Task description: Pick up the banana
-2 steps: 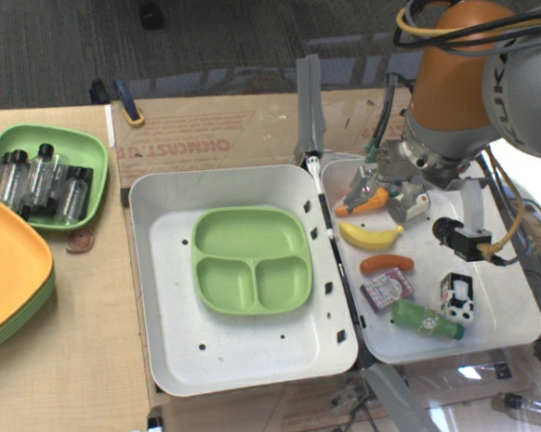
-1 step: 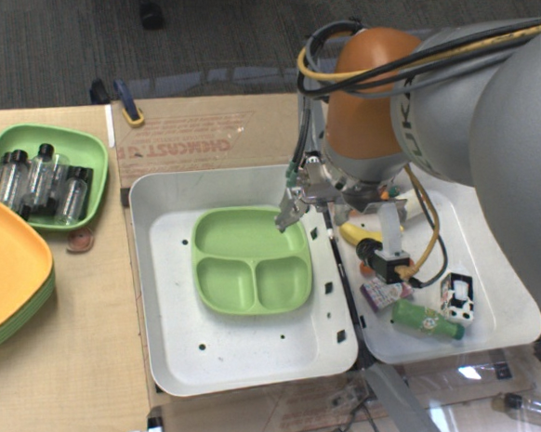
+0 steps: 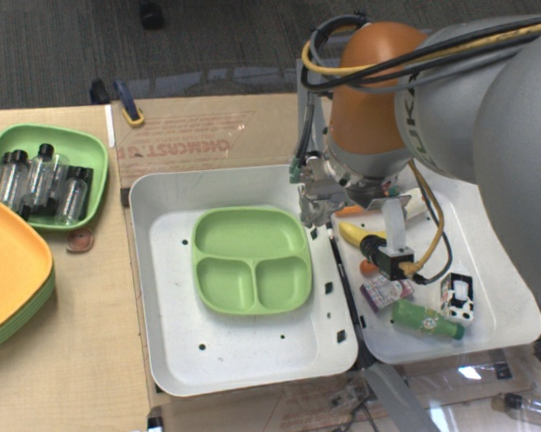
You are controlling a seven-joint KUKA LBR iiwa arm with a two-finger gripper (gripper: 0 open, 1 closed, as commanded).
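The banana [image 3: 354, 235] is seen in the right bin [image 3: 503, 323], close to its left wall, partly hidden by the arm. The jaws [image 3: 318, 207] are placed just above and left of the banana; whether they are apart or together cannot be told. Below the banana a purple packet [image 3: 385, 292] and a green bottle [image 3: 428, 320] are lying. Left of the banana, in the left bin [image 3: 170, 358], a green divided plate [image 3: 252, 259] is placed.
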